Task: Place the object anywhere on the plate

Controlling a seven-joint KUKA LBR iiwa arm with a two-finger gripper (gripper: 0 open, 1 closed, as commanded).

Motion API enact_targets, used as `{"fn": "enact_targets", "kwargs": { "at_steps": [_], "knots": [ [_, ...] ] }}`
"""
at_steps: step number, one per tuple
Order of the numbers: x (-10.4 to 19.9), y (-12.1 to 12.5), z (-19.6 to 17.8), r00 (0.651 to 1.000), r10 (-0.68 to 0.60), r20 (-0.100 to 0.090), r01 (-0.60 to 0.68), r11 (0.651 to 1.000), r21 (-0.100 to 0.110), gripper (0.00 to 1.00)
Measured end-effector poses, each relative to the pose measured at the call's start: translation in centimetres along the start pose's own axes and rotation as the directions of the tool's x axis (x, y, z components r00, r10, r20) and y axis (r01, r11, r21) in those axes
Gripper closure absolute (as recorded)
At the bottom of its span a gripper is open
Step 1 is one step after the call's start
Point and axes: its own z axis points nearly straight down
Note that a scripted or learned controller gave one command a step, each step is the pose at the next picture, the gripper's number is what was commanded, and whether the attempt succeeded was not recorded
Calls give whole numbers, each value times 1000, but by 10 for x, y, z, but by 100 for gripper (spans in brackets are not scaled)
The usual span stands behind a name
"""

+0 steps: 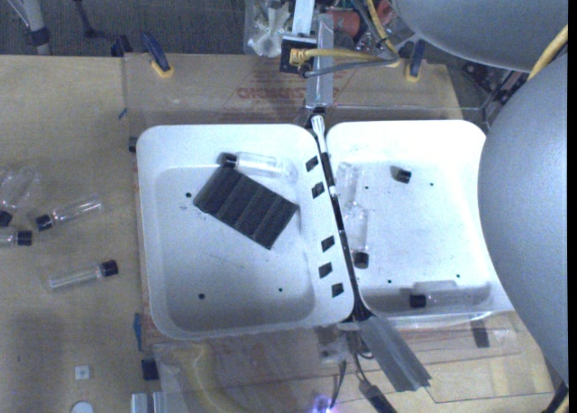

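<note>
A black ribbed plate (246, 208) lies at a slant on the floor of the left bin (153, 222). A clear vial with a black cap (257, 164) lies just past the plate's far corner, touching or nearly touching its edge. My gripper (268, 34) hangs high beyond the back rims of both bins, over the bench's far side and well away from the vial and the plate. Nothing is visibly held in it. The grey arm (527, 222) fills the right side and top right.
The right bin (451, 141) holds several clear vials, among them vial (347, 181), vial (358, 235) and vial (437, 293), plus a loose black cap (401, 174). More vials (81, 274) lie on the bench left of the bins. A black divider strip (329, 213) runs between the bins.
</note>
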Motion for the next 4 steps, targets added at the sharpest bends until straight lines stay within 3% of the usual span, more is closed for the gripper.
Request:
{"fn": "enact_targets", "kwargs": {
  "at_steps": [4],
  "knots": [
    [14,-8,-39,1000,-22,-2,22,1000,-9,100]
  ]
}}
